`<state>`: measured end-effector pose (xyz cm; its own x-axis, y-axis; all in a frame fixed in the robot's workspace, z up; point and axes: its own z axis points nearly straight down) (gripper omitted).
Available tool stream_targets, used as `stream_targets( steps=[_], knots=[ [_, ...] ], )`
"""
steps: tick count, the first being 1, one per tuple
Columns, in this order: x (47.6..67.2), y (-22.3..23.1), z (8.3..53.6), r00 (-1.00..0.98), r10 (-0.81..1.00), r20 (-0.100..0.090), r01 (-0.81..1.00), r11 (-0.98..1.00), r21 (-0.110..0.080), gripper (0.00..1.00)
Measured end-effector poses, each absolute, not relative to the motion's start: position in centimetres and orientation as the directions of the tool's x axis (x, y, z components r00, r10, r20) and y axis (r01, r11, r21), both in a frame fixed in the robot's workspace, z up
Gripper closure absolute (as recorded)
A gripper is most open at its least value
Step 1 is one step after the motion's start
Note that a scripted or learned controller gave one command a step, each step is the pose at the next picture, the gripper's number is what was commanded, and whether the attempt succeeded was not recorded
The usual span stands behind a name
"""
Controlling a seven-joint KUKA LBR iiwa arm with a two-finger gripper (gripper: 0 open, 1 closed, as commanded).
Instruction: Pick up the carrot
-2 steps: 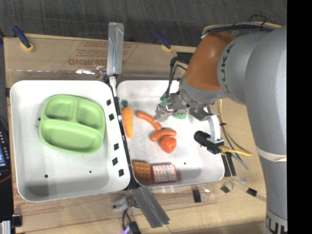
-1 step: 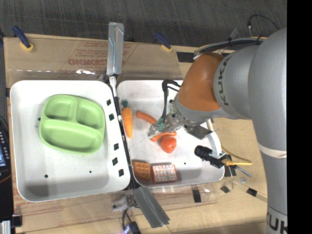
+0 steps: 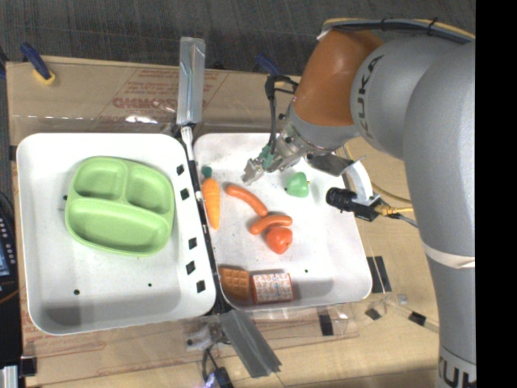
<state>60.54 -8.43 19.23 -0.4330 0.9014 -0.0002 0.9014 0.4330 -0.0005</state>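
Carrot (image 3: 212,201) lies along the right bin's (image 3: 339,285) left wall, tip toward its near edge. We see the gripper (image 3: 257,169) hovering by the far edge, holding nothing; we cannot tell its opening.

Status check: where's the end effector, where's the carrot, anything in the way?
End effector over right bin, nothing between its fingers. Carrot lies by that bin's left wall, apart from it. Orange sausage sits between them.

Carrot (image 3: 211,201) by the right bin's (image 3: 349,275) left wall (leafy end up), pincer (image 3: 257,169) above, apart.
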Motion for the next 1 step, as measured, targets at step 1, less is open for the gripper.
stream_targets(
  steps=[1],
  knots=[
    [61.23,-8.32,19.19,-0.420,0.908,-0.001,0.908,0.420,0.000,0.00]
  ],
)
